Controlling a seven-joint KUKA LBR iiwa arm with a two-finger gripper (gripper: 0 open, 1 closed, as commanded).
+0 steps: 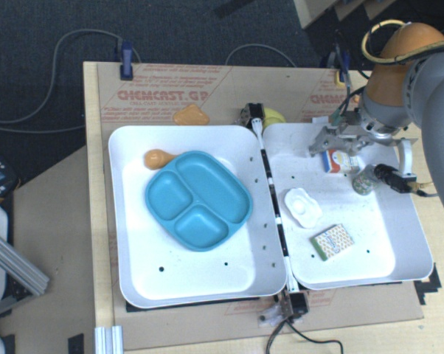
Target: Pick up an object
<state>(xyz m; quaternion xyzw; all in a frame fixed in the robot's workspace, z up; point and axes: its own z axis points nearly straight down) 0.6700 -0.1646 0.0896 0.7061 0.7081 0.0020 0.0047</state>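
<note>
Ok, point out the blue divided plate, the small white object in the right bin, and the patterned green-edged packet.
blue divided plate [198, 200]: camera view, on the ridge between its compartments.
small white object [302, 206]: camera view, on its middle.
patterned green-edged packet [333, 240]: camera view, on its patterned top face.

Blue divided plate [198, 200] filling the left bin's [130, 271] middle, open floor below it, right of it a white piece [301, 206] and patterned packet [333, 241], bare floor beyond.

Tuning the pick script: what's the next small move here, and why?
Probably lower straight down. The gripper hovers at the right bin's far edge, over a small red, white and blue item. Nothing shows between its fingers yet.
</note>
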